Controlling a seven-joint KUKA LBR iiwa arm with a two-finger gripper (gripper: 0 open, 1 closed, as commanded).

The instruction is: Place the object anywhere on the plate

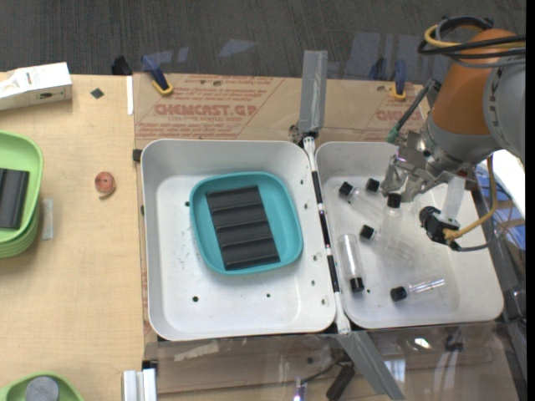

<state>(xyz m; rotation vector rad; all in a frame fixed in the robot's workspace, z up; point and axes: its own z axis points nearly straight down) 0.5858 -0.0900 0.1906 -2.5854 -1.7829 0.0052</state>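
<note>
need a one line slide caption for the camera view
KUKA arm's gripper hovers over the right bin of scattered clear vials, with the teal plate waiting in the left bin.

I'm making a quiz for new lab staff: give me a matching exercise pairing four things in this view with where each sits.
Things:
1. teal plate
2. clear tube with black cap
3. gripper
4. small round reddish piece

Places:
A. on the wooden bench, left of both bins
B. lying in the right bin, near its left wall
C. in the left bin
D. over the upper part of the right bin

Pairs: 1-C, 2-B, 3-D, 4-A
</note>
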